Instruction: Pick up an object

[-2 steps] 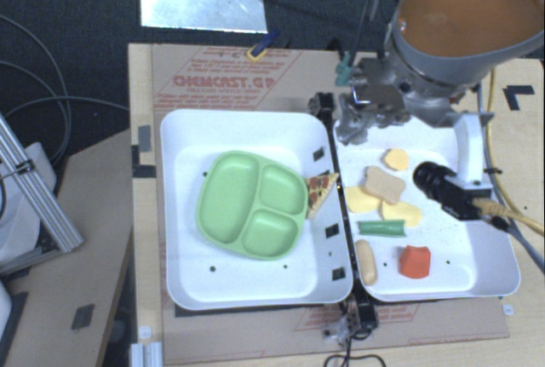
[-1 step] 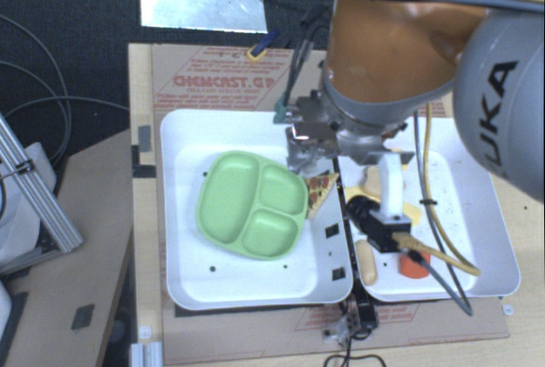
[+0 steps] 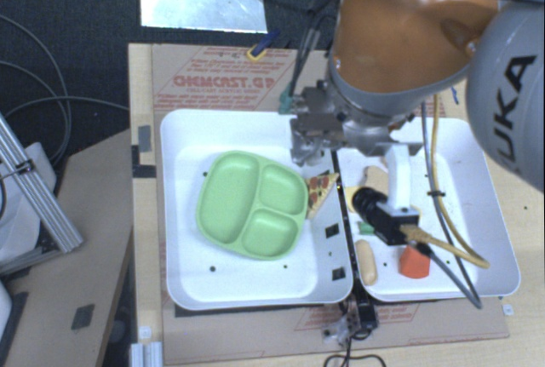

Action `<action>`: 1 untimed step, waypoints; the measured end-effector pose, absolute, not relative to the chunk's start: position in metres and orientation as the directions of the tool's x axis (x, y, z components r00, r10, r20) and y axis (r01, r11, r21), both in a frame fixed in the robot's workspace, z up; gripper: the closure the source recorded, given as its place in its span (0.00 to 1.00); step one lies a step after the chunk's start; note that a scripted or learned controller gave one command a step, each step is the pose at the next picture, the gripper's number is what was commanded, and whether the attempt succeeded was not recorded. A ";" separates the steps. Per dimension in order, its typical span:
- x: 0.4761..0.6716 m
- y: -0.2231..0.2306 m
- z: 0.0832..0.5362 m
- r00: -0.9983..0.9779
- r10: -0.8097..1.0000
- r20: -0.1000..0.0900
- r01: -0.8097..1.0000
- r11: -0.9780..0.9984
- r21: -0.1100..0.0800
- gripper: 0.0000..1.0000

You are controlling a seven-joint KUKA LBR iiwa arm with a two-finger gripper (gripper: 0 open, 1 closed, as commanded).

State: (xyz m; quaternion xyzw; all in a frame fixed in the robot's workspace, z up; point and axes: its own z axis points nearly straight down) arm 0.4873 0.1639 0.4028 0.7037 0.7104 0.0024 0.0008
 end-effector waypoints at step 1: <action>0.486 0.226 0.373 -0.008 1.000 0.001 1.000 0.008 -0.001 1.00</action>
